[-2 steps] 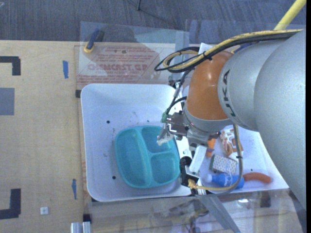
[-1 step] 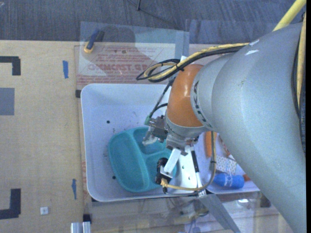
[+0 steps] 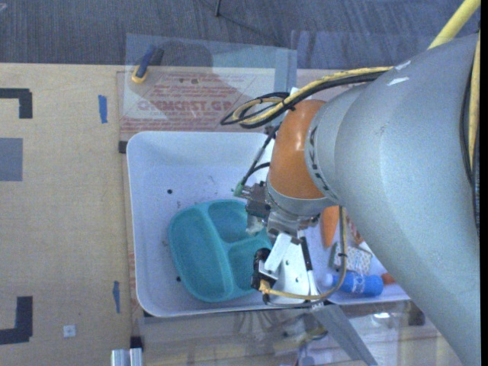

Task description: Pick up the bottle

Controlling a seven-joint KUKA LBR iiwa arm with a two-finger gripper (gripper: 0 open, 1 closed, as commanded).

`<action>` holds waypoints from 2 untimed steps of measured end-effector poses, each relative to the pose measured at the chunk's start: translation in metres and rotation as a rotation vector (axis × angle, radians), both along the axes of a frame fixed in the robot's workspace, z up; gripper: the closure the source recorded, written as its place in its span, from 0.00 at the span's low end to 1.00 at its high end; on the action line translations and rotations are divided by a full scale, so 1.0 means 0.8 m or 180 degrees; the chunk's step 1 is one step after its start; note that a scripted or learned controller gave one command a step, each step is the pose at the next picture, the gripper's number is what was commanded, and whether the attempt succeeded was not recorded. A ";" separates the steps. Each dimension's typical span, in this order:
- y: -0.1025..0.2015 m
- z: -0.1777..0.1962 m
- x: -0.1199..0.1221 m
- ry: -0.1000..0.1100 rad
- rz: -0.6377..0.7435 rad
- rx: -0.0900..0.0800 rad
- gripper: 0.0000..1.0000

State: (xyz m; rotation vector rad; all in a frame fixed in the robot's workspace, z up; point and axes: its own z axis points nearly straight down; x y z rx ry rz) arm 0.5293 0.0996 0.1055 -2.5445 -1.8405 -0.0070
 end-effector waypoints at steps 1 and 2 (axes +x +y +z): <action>0.083 0.038 0.051 0.0026 -0.1301 -0.0068 1.00; 0.105 0.094 -0.019 -0.0018 -0.0245 -0.0084 1.00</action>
